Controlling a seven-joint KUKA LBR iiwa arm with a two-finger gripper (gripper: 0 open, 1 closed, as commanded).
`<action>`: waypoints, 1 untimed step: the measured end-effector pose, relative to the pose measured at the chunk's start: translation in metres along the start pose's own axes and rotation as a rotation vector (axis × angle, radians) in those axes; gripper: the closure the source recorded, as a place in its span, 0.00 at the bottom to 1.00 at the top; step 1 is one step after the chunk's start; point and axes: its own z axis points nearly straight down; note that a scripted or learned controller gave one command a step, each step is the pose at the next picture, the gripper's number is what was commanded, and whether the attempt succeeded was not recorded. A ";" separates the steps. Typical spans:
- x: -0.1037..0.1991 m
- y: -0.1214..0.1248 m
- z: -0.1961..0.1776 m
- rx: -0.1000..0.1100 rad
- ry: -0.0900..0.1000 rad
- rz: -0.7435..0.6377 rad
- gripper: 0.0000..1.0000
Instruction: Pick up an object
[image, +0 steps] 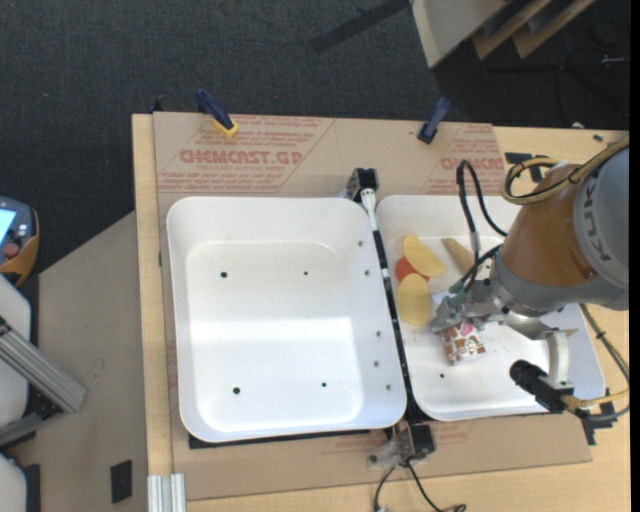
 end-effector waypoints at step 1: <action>0.064 0.043 -0.094 -0.009 0.001 -0.010 1.00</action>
